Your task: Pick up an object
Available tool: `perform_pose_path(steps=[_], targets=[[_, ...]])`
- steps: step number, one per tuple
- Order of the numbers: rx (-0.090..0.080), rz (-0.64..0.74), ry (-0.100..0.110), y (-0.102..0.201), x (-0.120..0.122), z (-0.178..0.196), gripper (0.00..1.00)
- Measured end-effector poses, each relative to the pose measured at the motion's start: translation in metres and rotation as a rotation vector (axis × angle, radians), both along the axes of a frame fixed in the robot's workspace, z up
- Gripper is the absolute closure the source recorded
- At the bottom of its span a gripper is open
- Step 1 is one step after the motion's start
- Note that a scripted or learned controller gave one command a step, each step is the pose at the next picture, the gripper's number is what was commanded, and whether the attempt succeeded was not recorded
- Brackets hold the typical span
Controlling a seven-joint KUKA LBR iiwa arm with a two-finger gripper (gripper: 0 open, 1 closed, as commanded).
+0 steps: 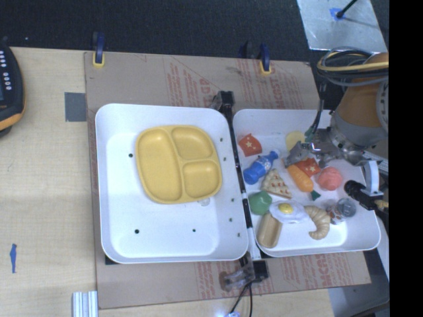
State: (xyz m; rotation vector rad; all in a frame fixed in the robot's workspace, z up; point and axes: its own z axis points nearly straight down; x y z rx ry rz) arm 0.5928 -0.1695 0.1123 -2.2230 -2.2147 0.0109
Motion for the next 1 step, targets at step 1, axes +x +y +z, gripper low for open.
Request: perform_pose_path(steps=[1], targets=[[-0.006, 0.010, -0.028, -0.0016, -0.0091, -0.0127, 0.00]])
